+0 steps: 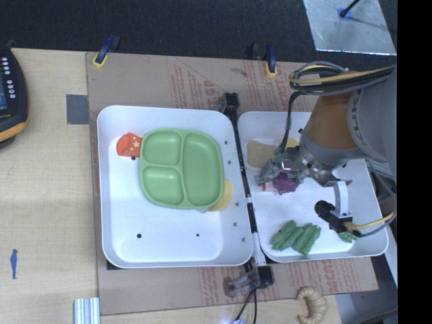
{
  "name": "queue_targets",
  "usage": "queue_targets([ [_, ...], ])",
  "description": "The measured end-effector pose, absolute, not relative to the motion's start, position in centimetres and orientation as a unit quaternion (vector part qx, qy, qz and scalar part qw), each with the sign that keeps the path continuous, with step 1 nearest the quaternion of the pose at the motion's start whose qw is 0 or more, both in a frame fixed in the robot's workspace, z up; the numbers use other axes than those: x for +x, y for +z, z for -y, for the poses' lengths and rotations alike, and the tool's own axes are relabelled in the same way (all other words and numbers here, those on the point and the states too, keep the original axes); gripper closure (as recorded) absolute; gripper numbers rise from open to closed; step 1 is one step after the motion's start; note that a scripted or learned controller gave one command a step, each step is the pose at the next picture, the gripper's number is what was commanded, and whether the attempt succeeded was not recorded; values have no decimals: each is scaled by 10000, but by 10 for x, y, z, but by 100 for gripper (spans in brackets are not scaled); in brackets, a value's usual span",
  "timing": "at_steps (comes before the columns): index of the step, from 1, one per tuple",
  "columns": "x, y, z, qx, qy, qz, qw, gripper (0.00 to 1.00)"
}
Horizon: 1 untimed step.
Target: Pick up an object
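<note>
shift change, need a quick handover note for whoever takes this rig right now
Gripper: down in the right bin, near its left wall; fingers too blurred to read, nothing seen held.
Right bin: purple piece just beside the gripper, tan piece at the upper left, green beans toward the front.
Left bin: green divided plate, red piece to its left, yellow piece under its right edge.
Done: nothing lifted.
Left: grasp and lift one object, likely the purple piece.

We are probably looking at a robotics lab: clamps [270, 59] are pinning cardboard [169, 79] to a bench [47, 201], and a controller pendant [10, 93] is lying far from the jaws.
</note>
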State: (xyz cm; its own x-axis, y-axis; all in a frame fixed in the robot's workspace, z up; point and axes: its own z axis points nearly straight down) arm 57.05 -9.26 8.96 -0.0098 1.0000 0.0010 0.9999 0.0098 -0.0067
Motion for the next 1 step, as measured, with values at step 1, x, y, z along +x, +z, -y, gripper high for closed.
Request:
queue_targets([
  [1,570,102,96,-7047,25,7095,20,100],
])
